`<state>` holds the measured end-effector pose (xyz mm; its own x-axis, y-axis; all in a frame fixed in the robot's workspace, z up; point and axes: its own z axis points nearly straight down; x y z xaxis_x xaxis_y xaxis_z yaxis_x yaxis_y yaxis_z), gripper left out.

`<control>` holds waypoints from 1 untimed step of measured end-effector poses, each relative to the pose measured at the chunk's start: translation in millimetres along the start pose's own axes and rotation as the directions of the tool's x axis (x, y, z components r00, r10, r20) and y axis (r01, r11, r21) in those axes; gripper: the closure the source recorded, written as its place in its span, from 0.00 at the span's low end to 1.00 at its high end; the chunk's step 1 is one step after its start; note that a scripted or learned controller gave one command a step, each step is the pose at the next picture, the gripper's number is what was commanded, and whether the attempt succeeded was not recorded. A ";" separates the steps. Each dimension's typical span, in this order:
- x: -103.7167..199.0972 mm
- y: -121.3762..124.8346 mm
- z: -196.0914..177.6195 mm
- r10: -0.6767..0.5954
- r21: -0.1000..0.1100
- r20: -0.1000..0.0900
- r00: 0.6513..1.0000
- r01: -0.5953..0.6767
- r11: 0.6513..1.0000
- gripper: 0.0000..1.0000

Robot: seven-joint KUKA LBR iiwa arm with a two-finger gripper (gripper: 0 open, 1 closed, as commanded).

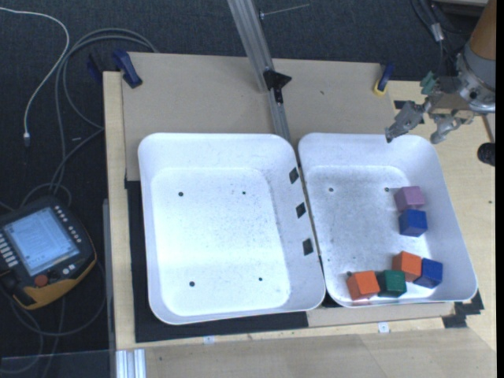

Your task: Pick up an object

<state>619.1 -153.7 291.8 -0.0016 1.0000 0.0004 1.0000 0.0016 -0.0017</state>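
Several small blocks lie in the right bin (pixel 340 150). A purple block (pixel 409 197) sits by the right wall with a blue block (pixel 413 223) just in front of it. Along the front edge lie an orange block (pixel 363 284), a green block (pixel 391 282), another orange block (pixel 408 264) and a second blue block (pixel 430 272). My gripper (pixel 416 130) hangs above the bin's back right rim, open, with nothing between its fingers. It is well behind and above the purple block.
The left bin (pixel 157 156) stands beside the right one, with a metal pole (pixel 250 30) rising behind their shared edge. Blue clamps (pixel 126 68) grip the board's back corners. A teach pendant (pixel 39 246) and cables lie on the floor at left.
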 end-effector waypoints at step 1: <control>-16.7 -49.3 170.7 0.003 0.009 -0.003 1.000 -0.003 1.000 0.00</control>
<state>569.5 -170.5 121.2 0.0013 1.0000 0.0032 0.9999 -0.0012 -0.0104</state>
